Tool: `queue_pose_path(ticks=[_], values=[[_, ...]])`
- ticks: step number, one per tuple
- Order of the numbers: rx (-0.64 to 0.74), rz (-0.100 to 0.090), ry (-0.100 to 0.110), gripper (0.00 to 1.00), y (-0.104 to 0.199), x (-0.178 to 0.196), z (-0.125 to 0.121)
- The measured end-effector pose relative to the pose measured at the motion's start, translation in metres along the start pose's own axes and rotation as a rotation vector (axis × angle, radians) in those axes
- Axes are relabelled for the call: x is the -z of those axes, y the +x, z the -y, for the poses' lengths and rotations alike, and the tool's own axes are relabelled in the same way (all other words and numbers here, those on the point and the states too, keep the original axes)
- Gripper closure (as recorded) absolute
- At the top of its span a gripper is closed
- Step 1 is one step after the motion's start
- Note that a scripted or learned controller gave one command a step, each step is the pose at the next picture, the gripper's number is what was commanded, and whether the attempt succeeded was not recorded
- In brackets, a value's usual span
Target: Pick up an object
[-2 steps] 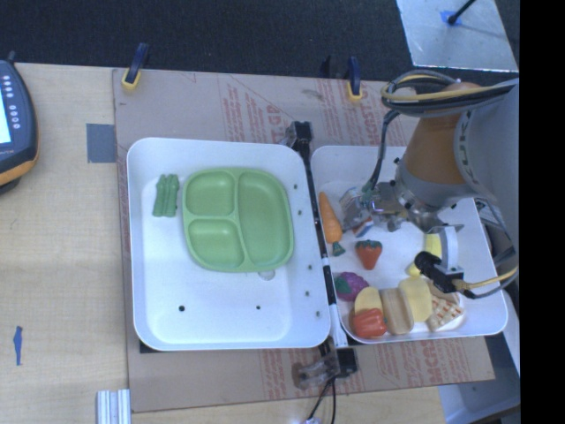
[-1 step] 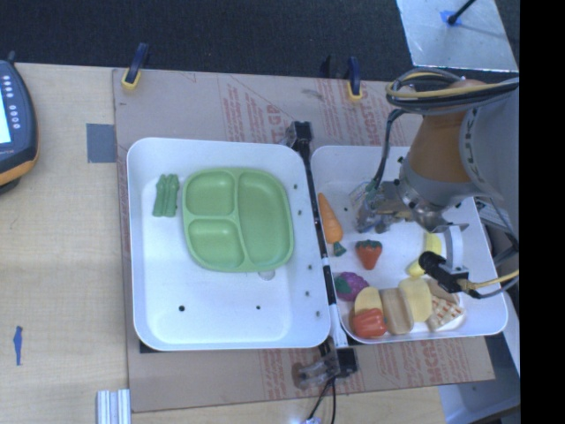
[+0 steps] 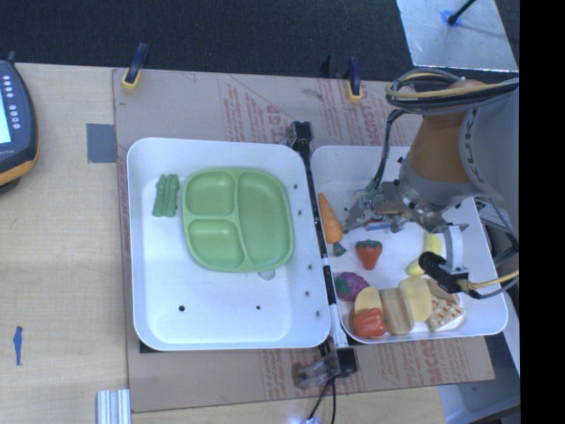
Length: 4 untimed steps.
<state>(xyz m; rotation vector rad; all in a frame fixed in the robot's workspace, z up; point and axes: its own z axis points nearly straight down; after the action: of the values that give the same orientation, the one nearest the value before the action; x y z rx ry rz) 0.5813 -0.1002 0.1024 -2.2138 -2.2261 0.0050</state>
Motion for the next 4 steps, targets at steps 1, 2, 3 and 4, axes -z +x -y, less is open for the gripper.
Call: queue_pose_path(ticks=[1,2,3,4], values=[[0.001,0.001,-0.008,0.00,-0.022,-0.010,-0.079],[0.003,-0.003,-0.008,0.00,0.029,0.097,-0.022],[-0.006,0.000,0.003,0.00,-0.009,0.086,0.009],[-0.002,-0.001,0.007,0.00,0.006,-0.006,0.025]])
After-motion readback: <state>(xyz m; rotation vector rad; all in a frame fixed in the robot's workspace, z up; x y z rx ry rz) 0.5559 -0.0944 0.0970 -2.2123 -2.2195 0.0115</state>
